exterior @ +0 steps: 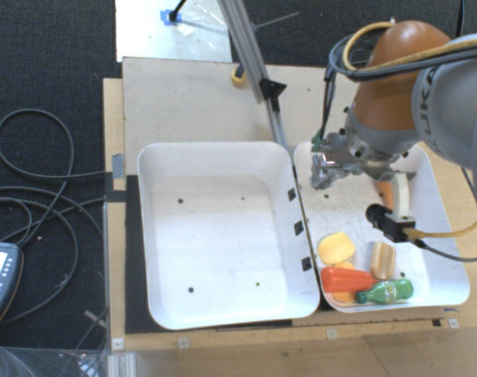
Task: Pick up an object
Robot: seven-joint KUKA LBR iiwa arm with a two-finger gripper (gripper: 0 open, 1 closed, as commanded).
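I see the gripper (326,171) at the top of the right bin (446,246), nothing in it; its grip I cannot tell. The objects cluster lower right: lemon (336,249), carrot (346,280), bottle (387,291), bread (382,259), probably slid downhill there.

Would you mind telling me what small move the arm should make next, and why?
Probably shift the gripper toward the near end of the right bin, then lower. The yellow piece, bread roll, red piece and green bottle all sit there, while the gripper hangs over bare floor.
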